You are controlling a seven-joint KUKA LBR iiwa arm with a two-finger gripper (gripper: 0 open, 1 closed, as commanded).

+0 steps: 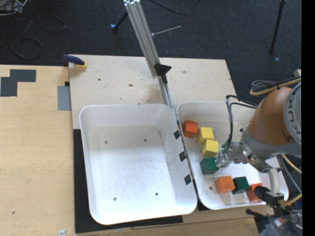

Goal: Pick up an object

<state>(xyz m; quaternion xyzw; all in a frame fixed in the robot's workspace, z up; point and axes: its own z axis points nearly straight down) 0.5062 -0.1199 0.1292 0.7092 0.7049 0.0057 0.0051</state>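
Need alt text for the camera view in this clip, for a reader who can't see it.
A grey and orange robot arm reaches from the right into the right-hand white bin, its gripper just above a green block. Two yellow blocks, orange blocks and another green one lie around it, beside the left bin.

The surface is a pale board speckled with small dark marks, set on a dark carpeted floor. A blue and yellow clamp grips its far left corner. An aluminium rail rises at a slant from the far side, topped with a small checkered tag, and a black bracket sits where the rail meets the board. To the left lies a light wooden panel with grey patches. Black cables coil on the floor at the far left, and a thin stand leg crosses the carpet at the far right.
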